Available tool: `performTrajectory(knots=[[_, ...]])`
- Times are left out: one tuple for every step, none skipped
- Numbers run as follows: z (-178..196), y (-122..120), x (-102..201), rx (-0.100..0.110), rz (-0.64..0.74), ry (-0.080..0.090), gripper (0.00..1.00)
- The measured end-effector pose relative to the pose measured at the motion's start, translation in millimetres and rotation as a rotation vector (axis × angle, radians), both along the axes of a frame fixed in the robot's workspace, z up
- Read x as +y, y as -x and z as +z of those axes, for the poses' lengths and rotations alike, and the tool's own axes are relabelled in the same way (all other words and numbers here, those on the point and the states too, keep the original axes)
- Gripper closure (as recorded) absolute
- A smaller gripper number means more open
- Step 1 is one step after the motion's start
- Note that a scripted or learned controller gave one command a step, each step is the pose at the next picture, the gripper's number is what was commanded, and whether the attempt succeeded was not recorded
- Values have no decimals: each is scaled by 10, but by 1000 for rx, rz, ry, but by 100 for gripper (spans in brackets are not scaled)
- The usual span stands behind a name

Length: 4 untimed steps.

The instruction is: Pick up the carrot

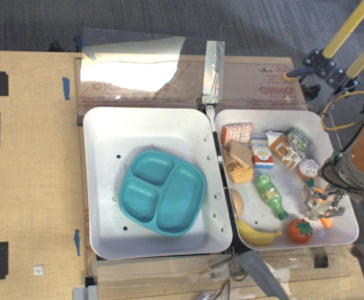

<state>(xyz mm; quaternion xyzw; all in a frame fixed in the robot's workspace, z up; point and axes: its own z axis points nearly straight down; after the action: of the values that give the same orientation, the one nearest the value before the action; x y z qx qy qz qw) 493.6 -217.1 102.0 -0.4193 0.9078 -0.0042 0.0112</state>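
Camera view: far to the left of the claw I see a teal divided plate (163,192) lying in the left bin (100,130). Nearer, in the right bin (341,236), a green bottle (271,195) lies to the claw's left, with a banana (256,233) and a tomato (300,230) below-left of it. The claw (324,204) sits low at the bin's right side; I cannot tell how far it is open. The carrot (324,220), an orange bit, shows right at the claw.

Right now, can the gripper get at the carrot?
Probably yes: the gripper hangs right at the carrot near the right bin's right wall, and nothing lies on it. The tomato sits close beside, apart.
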Motion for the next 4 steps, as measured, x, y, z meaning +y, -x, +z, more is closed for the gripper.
performTrajectory(knots=[[-110,-286,604,9,-46,3,100],[-53,-324,-20,17,127,2,100],[-121,88,-50,10,447,11,100],[133,-313,551,14,283,3,100]])
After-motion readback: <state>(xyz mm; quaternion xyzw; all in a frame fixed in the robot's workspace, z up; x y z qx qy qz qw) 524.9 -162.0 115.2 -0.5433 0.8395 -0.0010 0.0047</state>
